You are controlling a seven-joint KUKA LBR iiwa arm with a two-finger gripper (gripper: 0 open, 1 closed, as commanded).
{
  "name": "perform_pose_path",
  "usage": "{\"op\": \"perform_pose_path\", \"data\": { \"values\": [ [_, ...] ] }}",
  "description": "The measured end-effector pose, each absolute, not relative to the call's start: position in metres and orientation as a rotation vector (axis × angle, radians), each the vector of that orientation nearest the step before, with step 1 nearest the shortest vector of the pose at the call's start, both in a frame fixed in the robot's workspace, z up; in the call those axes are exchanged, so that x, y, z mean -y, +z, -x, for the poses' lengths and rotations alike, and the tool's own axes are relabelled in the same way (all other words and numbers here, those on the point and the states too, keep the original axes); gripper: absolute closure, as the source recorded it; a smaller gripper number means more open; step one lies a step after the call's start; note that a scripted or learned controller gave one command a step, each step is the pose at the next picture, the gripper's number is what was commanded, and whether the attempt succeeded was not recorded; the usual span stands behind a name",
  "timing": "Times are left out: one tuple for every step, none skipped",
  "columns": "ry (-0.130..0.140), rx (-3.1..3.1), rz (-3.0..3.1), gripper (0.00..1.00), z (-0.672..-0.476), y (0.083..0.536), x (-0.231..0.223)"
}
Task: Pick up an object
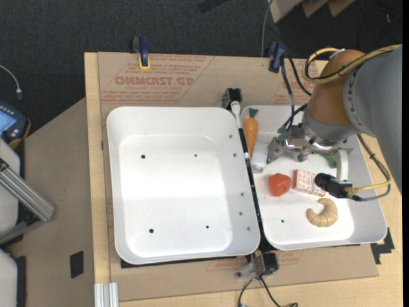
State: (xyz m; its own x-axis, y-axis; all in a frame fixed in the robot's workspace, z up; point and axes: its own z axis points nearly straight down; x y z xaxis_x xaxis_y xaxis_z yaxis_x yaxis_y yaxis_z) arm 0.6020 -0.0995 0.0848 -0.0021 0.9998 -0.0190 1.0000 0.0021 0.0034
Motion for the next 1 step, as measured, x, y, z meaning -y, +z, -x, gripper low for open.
{"op": "perform_pose_path", "data": {
  "values": [
    [-0.007, -2.217, -2.227, 0.0, -0.5593, 0.0847, 0.0958]
  ]
}}
